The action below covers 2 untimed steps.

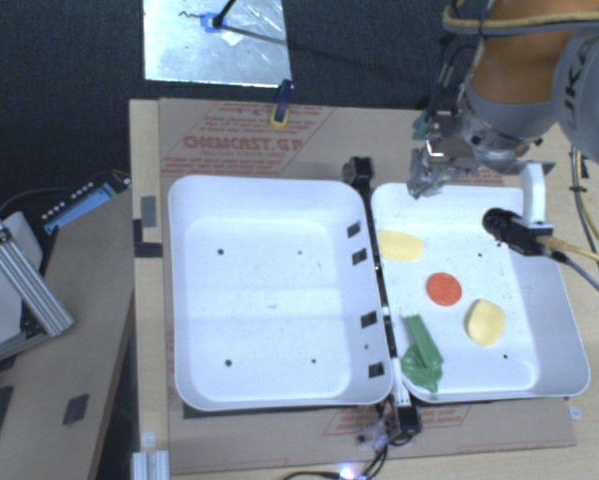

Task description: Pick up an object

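The right bin (pixel 549 368) holds several objects: a yellow oval piece (pixel 400 245) near its left wall, a red disc (pixel 443 289) in the middle, a yellow lump (pixel 485 321) to the right of the disc, and a green crumpled piece (pixel 421 356) at the front left corner. My gripper (pixel 425 181) hangs above the back left edge of the right bin, behind the yellow oval piece and apart from it. Nothing shows between its fingers.
The left bin (pixel 194 268) sits beside the right one, joined by black clips (pixel 364 258) along the shared wall. A black part with a cable (pixel 514 230) juts over the right bin's back right. A shiny metal sheet (pixel 216 28) lies behind the bench.
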{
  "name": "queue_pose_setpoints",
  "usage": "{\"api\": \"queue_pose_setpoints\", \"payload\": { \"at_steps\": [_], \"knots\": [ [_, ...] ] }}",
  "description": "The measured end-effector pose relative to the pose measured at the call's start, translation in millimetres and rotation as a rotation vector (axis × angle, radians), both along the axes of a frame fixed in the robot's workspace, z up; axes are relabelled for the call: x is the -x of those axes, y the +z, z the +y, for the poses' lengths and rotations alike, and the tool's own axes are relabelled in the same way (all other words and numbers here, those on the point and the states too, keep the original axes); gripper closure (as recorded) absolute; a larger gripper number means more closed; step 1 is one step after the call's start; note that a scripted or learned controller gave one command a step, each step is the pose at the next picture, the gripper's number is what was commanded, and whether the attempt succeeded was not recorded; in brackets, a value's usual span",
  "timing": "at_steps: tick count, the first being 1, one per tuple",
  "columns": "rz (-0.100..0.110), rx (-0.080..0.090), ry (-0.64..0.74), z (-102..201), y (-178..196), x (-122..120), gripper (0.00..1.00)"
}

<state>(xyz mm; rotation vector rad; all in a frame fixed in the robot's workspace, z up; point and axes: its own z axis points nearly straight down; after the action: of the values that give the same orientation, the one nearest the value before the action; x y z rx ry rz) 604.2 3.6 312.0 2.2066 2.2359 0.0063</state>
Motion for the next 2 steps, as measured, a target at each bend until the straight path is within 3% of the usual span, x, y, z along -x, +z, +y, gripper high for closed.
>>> {"api": "queue_pose_setpoints", "payload": {
  "at_steps": [2],
  "knots": [
    [0.002,-0.001,0.000,174,2,17,1.00]
  ]
}}
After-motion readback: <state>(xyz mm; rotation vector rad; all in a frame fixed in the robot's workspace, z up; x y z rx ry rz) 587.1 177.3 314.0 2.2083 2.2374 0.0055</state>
